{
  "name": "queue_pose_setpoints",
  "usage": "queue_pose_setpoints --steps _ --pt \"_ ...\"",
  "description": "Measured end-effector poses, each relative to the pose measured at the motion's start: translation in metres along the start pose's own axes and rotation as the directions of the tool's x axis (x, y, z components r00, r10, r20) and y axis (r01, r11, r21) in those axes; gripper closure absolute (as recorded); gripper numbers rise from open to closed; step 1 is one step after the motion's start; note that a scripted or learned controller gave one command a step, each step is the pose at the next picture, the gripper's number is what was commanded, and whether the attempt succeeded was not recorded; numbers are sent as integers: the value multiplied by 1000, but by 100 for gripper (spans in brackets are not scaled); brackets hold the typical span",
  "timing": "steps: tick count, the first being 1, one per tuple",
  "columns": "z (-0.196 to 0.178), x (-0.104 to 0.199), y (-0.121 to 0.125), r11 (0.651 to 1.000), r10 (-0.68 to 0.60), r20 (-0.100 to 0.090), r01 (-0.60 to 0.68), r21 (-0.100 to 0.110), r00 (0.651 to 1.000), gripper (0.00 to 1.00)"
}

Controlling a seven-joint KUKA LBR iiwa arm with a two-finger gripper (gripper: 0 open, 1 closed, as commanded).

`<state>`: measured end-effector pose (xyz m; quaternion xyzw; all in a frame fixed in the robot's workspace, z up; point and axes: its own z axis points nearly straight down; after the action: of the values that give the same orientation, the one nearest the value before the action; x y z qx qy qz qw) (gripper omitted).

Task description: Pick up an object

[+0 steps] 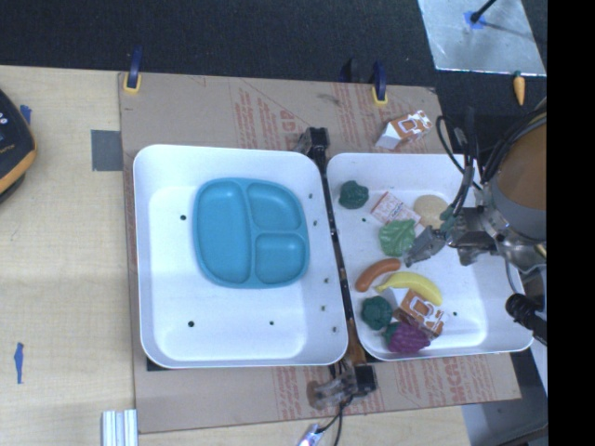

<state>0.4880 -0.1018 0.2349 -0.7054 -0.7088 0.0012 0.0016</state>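
The right white bin (502, 342) holds several toy foods: a dark green broccoli (352, 194), a red-and-white packet (387, 208), a beige round piece (429, 208), a light green lettuce (397, 237), a sausage (376, 272), a banana (410, 284), a second dark green piece (376, 312), an orange-and-white box (424, 316) and purple grapes (407, 338). My gripper (425, 245) hangs over this bin, just right of the lettuce and above the banana. I see nothing held in it.
The left white bin (158, 323) holds a blue divided plate (249, 231). A small carton (404, 130) lies on the cardboard behind the right bin. A yellow-and-black device (11, 151) sits at the far left edge. The grey and orange arm (521, 193) covers the bin's right side.
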Motion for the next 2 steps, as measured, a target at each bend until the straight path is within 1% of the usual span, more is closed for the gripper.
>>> queue_pose_setpoints --steps 1,2 --pt "111 -68 64 1000 1 2 -1 1 1000 0" --pt "143 -4 107 1000 -2 2 2 -2 1000 0"
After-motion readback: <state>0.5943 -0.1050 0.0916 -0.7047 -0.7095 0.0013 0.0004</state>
